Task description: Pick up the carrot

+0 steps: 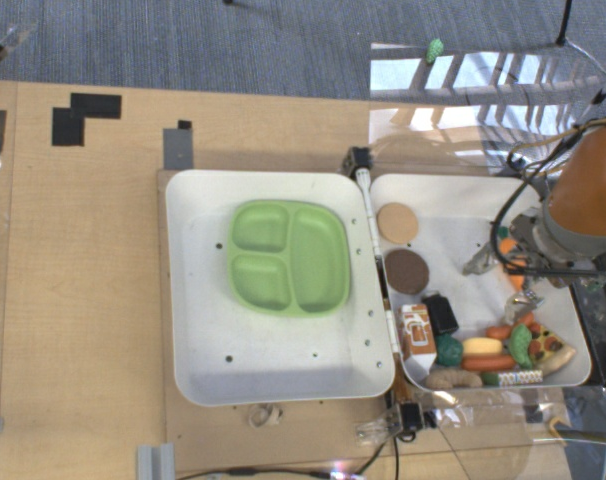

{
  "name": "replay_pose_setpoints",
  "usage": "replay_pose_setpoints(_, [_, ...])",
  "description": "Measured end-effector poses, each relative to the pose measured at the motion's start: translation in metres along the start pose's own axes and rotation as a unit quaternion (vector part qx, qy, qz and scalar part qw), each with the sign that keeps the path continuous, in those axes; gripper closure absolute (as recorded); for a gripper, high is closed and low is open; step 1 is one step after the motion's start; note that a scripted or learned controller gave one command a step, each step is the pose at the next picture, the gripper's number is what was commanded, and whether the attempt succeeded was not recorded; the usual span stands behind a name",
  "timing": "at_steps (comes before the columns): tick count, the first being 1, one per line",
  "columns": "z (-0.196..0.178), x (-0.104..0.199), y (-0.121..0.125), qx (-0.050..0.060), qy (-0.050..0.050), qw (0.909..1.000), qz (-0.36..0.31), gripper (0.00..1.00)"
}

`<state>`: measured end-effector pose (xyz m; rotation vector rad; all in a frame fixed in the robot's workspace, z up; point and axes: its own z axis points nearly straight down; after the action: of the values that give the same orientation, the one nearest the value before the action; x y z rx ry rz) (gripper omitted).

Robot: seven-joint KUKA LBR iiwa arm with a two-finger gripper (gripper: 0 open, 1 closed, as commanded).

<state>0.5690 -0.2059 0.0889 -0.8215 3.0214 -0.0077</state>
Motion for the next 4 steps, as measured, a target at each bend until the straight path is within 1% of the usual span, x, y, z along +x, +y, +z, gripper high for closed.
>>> replay_pose_setpoints(1, [-0.015, -0.006, -0.002, 0.005, -0.006, 1.0000, -0.003, 1.00])
replay_pose_setpoints(2, [-0.029, -0.010, -0.003, 0.009, -0.012, 0.9999, -0.005, 1.00])
replay_pose_setpoints(3, [-0.001, -0.021, -0.011, 0.001, -0.002, 0.9914, -0.131, 1.00])
replay_pose_setpoints(4, [-0.015, -0.025, -0.013, 0.006, -0.008, 0.9914, -0.130, 1.00])
